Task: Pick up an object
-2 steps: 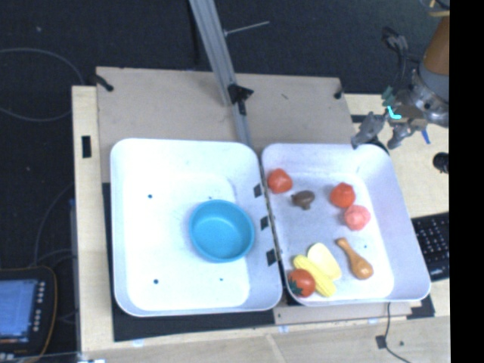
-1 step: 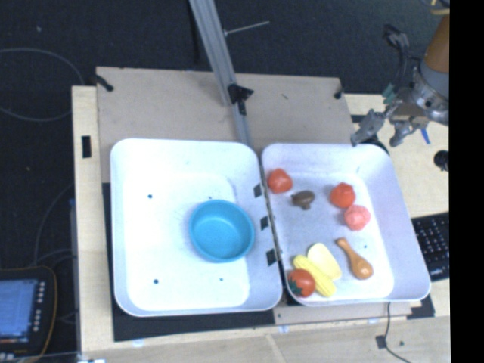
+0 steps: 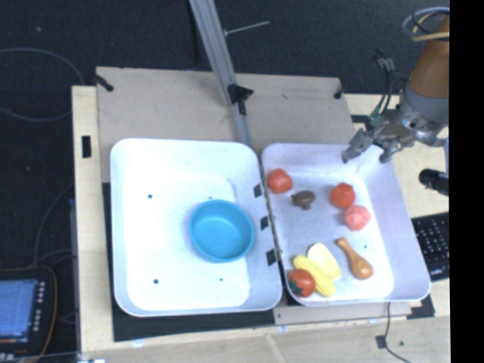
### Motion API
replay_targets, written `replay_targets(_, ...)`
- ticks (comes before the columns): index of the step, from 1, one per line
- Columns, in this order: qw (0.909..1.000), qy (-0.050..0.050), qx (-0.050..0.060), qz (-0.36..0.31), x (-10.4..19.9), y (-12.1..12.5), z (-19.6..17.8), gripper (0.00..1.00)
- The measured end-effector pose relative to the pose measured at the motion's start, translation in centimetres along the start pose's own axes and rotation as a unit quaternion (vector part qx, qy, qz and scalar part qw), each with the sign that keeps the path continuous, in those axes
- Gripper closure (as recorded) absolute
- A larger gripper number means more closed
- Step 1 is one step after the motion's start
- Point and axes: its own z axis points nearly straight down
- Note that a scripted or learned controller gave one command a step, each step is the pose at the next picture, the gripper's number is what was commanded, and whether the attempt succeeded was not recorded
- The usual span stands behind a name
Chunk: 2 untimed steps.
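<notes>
We see the gripper (image 3: 368, 151) at upper right of frame, over the right bin's (image 3: 401, 225) top-right corner, fingers apart w/ nothing between them. Right bin contents: red ball (image 3: 280, 181) upper left, brown lump (image 3: 303, 200) beside it, second red ball (image 3: 342, 195), pink ball (image 3: 357, 217), orange gourd-like piece (image 3: 355, 259), yellow items (image 3: 319, 268) touching a tomato (image 3: 301, 282) (bottom left corner). Left bin (image 3: 151, 172) holds a blue bowl (image 3: 221, 230) near centre.
</notes>
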Motion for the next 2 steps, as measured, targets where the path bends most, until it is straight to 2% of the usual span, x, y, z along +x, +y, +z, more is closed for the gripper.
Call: replay_targets(2, 1.0, -0.001, -0.003, 0.0, -1.4, -0.2, 10.4, 0.0)
